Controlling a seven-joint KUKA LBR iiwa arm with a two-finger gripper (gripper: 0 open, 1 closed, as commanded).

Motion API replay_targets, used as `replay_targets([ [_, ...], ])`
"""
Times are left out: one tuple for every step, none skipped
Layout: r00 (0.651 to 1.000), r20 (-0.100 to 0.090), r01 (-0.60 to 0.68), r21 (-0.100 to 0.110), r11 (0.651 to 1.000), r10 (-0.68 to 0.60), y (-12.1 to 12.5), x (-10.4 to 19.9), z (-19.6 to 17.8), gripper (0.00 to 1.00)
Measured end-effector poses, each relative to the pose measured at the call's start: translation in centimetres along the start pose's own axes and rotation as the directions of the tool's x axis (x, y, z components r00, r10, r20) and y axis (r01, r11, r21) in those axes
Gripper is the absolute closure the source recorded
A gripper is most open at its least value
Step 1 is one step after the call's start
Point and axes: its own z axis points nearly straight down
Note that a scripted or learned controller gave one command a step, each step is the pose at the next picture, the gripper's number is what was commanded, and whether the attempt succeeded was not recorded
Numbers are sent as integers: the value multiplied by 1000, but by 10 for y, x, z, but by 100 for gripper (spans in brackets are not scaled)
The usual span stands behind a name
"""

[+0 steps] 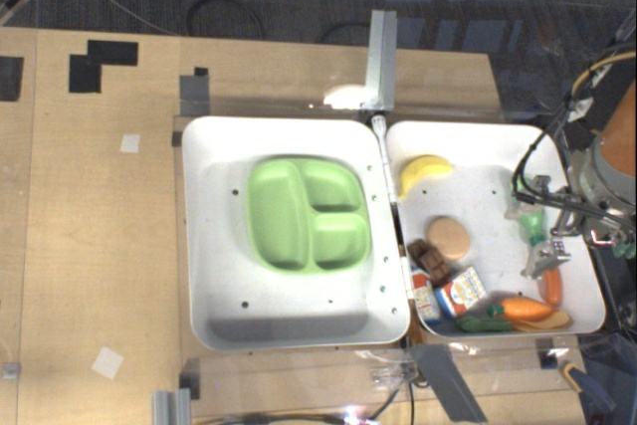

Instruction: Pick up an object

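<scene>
Right white bin [498,139], near edge: orange carrot-shaped toy [528,310], green piece [485,321], small red-white carton [463,292]. Behind: brown block [430,260], tan round disc [449,238], yellow banana-shaped toy [425,171]. Gripper [548,252] over right side; jaws' state unreadable. Left white bin [214,214]: green divided plastic tray [307,214].

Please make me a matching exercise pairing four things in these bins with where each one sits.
Things:
1. green divided plate
2. yellow banana
3. tan round cookie
4. orange carrot

Places:
A. near the front edge of the right bin, right of a dark green item
B. middle of the left bin
C. back left part of the right bin, near the divider
D. middle of the right bin, just behind a dark brown piece

Pairs: 1-B, 2-C, 3-D, 4-A
</scene>
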Motion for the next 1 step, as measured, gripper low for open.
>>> replay_targets([
  [998, 8, -63, 2, 998, 63, -43, -12, 133, 0],
])
